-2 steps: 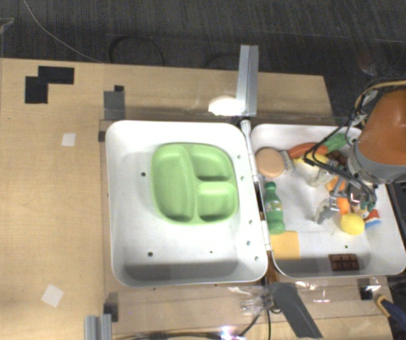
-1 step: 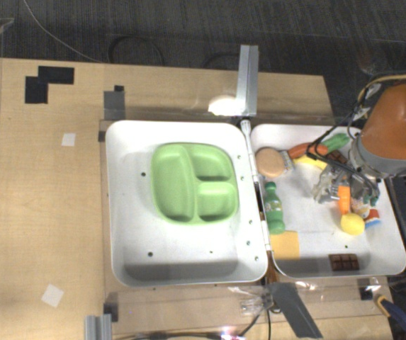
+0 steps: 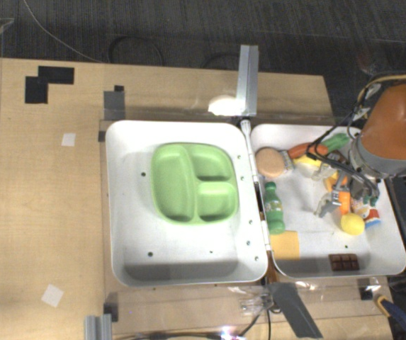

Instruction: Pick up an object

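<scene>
Camera view: the arm (image 3: 399, 129), grey with a smooth orange band, reaches in from the right over the right bin (image 3: 394, 257). The gripper (image 3: 344, 193) hangs low among the clutter in that bin. Its fingers are masked by cables and by the items around them, so whether they are apart or together cannot be told, and nothing is visibly clamped between them.

Materials and shapes, placed relative to the gripper:
- Just below and to its right lies a lemon (image 3: 352, 224), yellow, rounded and smooth.
- Directly at the gripper stands a small orange piece (image 3: 344, 202), slim and upright; contact cannot be confirmed.
- Well to the left lies a bun (image 3: 272, 163), tan, round and matte.
- Left and slightly below lies a bottle (image 3: 273, 207), green, slim, lying lengthwise along the bin's left wall.
- Below the bottle lies a cheese slice (image 3: 285, 245), yellow, flat and square.
- Below the gripper, near the front wall, lies a chocolate bar (image 3: 344, 263), dark brown, flat and segmented.
- Above and to the left lie a carrot (image 3: 300, 149), orange and tapered, and a yellow item (image 3: 306, 163) just beside it.

Containers: both bins are shallow, white, smooth plastic with rounded corners. The left bin (image 3: 128, 261), far to the gripper's left, holds a tray (image 3: 193, 182), pale green, rounded, with three compartments. The bins sit side by side on a bench (image 3: 40, 225) of light wood.
</scene>
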Tool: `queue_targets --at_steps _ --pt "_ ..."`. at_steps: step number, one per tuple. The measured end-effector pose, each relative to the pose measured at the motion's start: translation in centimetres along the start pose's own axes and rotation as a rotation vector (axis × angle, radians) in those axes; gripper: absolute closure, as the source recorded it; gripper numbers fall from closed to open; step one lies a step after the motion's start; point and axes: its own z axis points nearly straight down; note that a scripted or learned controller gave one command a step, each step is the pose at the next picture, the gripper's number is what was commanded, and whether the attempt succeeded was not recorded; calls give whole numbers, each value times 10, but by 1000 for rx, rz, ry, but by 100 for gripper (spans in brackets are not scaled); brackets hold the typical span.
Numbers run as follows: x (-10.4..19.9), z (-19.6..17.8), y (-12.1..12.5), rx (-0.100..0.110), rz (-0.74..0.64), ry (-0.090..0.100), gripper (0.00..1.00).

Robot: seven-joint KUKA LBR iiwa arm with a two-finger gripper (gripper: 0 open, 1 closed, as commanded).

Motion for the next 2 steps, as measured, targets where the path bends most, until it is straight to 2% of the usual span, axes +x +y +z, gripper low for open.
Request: queue_targets --at_steps 1,2 --pt "11 14 3 -1 48 16 0" --pt "61 12 -1 1 192 12 0"
